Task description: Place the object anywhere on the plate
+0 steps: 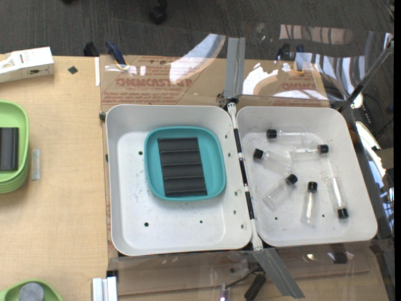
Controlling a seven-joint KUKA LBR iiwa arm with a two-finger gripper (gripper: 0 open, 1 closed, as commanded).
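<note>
Item one: left bin (pixel 122 187), shallow white moulded plastic with rounded corners, its floor dotted with small dark holes and faint scuffs. Item two: plate (pixel 216 168), teal, a glossy rounded square with a raised rim, resting in the far half of the left bin. Item three: a black ribbed block (pixel 182 166), matt, rectangular, with four ridges running left to right, lying on the middle of the plate. Item four: right bin (pixel 357 231), same white plastic, touching the left bin along a hinged grey seam. Item five: six clear vials with black caps (pixel 274 196), slim glassy cylinders scattered flat on the right bin's floor at assorted angles, none on the plate; two of them (pixel 301 149) lie almost end to end at the far side, and one (pixel 336 193) lies by the right wall. My own pincer: whether apart or together, I cannot tell. Surface: pale wood-grain bench (pixel 62 231), with a brown printed board (pixel 163 83) under the bins' far edge. On the bench at left, stacked lime-green dishes (pixel 15 174) hold a dark slab, and a white carton (pixel 25 63) sits at the far corner. Room: grey ribbed carpet (pixel 207 8) beyond, with black chair castors (pixel 156 14) on it.
</note>
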